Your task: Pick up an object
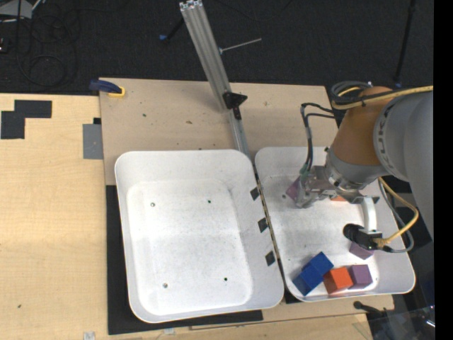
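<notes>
Camera view, from above at a slant. My wrist and the grey arm (407,137) with its orange band cover the upper part of the right bin (283,163), so whatever lies under them is hidden. A small purple object (294,188) shows just at the left of my claw (304,197); its shape is hard to make out, and I cannot tell whether it sits between my fingers or merely beside them. I cannot tell how far my claw is open.

The desk (163,115) is pale wood, with a dark floor beyond its far edge. A metal rail (209,55) slants down toward the gap between the bins. The left bin (127,172) lies side by side with the right one, black clips along the shared edge.

In the right bin's near corner a blue block (313,273), an orange block (339,280) and a purple block (361,275) lie in a row, close together. These are well apart from my claw, which is low over the bin's middle.
</notes>
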Available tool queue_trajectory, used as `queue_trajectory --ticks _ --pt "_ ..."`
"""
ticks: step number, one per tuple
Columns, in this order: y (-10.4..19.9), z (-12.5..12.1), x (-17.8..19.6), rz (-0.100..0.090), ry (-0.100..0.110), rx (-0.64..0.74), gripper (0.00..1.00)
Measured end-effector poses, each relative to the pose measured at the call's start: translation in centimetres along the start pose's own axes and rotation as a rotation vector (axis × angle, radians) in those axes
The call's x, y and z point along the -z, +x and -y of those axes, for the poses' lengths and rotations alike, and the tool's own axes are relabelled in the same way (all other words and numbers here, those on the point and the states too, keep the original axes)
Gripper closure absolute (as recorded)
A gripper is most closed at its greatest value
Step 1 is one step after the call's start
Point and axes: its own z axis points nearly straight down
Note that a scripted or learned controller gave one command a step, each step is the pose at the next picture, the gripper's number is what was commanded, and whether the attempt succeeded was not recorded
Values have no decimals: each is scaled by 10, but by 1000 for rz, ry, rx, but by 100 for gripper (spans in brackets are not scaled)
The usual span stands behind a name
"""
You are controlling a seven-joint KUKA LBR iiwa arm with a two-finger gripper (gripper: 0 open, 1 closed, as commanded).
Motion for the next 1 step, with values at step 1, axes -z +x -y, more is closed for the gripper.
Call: queue_trajectory --ticks 1 --pt "-4 -4 43 1 -4 3 100"
